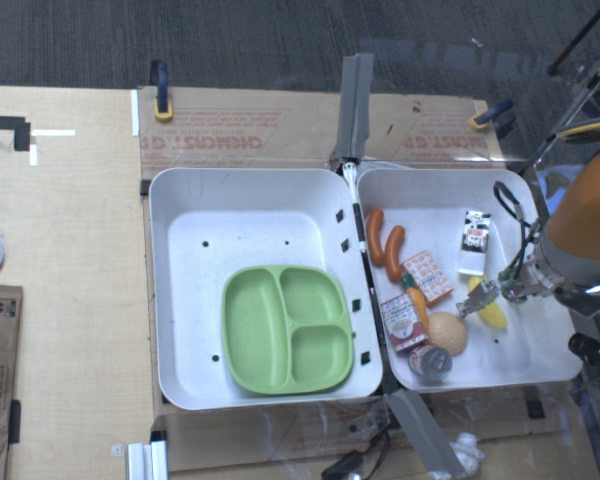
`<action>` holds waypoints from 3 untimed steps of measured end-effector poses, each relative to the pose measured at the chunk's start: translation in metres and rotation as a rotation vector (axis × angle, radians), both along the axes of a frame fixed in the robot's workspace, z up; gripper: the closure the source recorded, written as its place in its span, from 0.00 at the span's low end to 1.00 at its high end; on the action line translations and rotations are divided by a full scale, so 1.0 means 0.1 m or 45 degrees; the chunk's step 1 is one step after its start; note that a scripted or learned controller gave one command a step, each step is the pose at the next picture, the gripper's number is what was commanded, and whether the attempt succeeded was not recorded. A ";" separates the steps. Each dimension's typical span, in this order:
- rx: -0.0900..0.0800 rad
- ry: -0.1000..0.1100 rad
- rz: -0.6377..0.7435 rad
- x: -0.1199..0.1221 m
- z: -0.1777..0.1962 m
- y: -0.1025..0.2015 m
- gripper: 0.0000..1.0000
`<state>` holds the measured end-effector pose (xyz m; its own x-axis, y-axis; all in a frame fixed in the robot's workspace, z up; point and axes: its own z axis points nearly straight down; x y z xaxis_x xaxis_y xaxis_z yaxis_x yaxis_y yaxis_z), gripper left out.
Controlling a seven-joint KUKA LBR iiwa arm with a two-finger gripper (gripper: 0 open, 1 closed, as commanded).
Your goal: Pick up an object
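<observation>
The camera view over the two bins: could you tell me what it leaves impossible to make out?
- Gripper: too small and blurred to tell how its fingers stand.
- Yellow object: partly covered by the gripper, so its kind is unclear.
- Small packets: print too small to read.
- Arm: cut off by the right edge.

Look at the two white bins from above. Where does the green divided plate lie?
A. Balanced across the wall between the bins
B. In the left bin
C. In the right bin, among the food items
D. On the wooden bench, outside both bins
B. The green divided plate lies flat on the floor of the left bin, while the sausages and other food items lie in the right bin.
</observation>
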<state>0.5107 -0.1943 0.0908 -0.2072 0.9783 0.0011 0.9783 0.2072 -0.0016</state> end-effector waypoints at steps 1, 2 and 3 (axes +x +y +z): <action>0.000 0.000 -0.004 0.00 0.09 -0.01 1.00; -0.002 -0.002 -0.205 0.77 0.01 -0.27 1.00; -0.003 -0.002 -0.137 1.09 1.00 0.21 1.00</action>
